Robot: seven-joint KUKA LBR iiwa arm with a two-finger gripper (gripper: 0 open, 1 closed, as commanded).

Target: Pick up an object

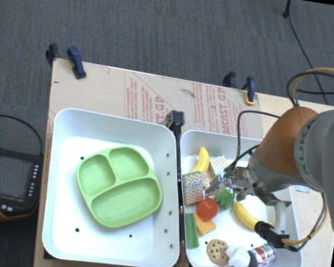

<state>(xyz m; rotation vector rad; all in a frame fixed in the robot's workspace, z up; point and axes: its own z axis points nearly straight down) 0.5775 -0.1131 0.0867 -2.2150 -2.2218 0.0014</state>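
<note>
The desk carries two white bins. The left bin holds a green divided plate. The grey arm reaches over the right bin, its gripper low among the toy food; whether it is apart or together, I cannot tell. Just beside it lie a waffle block, a red tomato and broccoli. Two bananas, a cookie and a small can lie around them.
</note>
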